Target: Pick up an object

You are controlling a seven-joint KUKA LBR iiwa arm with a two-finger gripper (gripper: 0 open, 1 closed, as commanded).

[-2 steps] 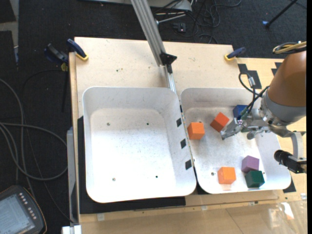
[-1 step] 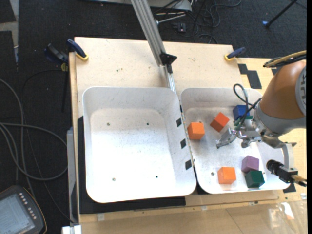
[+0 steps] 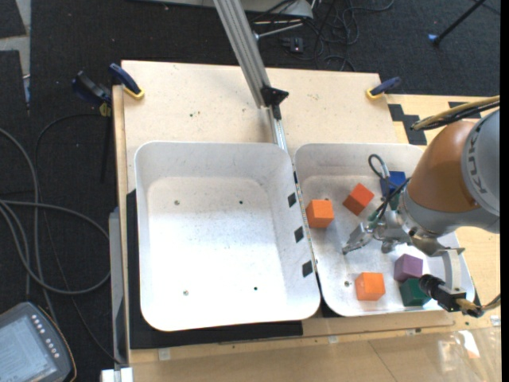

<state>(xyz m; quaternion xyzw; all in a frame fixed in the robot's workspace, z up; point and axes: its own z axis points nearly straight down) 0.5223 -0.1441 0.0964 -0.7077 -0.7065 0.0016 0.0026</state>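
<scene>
Over the right bin the claw hangs spread and empty among cubes, pre-grasp step, next needs dropping onto one, maybe orange cube

Three orange blocks are lying in the right bin: one orange cube is sitting near the bin's left wall, another orange block is resting tilted just beside it toward the far edge, and a third orange cube is lying near the front edge. A purple block is sitting toward the front right corner, touching a dark green block. A blue block is lying farther back.
</scene>
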